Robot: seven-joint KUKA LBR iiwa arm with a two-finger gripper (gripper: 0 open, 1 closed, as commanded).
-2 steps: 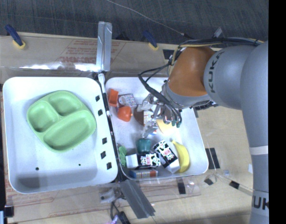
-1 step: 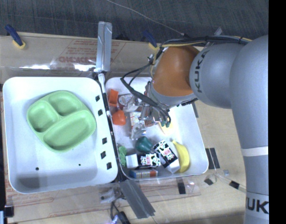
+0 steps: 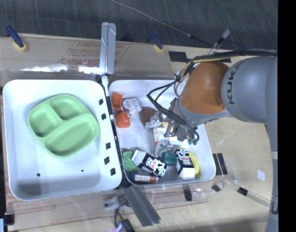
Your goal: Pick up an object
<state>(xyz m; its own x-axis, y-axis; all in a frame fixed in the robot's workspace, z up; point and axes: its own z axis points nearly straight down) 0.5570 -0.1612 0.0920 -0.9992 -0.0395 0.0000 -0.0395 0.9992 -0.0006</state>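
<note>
Camera view: my gripper (image 3: pixel 168 132) hangs low in the right-hand white bin (image 3: pixel 206 166), centre-right of frame, over a crumpled pale wrapper (image 3: pixel 160 133). Whether it grips anything, I cannot tell. I judge nothing lifted yet.

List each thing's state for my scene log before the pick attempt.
green plate: right side up in the left bin.
orange cup: on its side, right bin.
marker: lying flat at near wall.
gripper: low among the clutter.
</note>
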